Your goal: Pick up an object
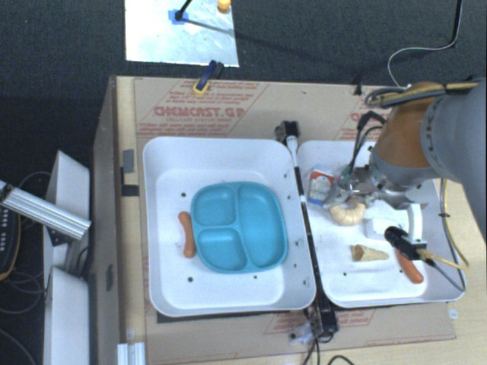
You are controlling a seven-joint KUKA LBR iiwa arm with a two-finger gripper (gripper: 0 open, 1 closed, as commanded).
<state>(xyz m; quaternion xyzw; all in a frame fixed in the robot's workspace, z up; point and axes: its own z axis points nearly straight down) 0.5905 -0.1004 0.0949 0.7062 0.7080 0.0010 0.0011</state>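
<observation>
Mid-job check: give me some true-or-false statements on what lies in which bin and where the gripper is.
1. The blue three-compartment plastic plate lies in the view's left white bin. True.
2. The orange-brown sausage lies on that plate. False: it lies on the bin floor beside the plate.
3. The pale curved pastry lies in the right white bin. True.
4. The gripper is over the left bin. False: it is over the right bin, by the pastry.
</observation>
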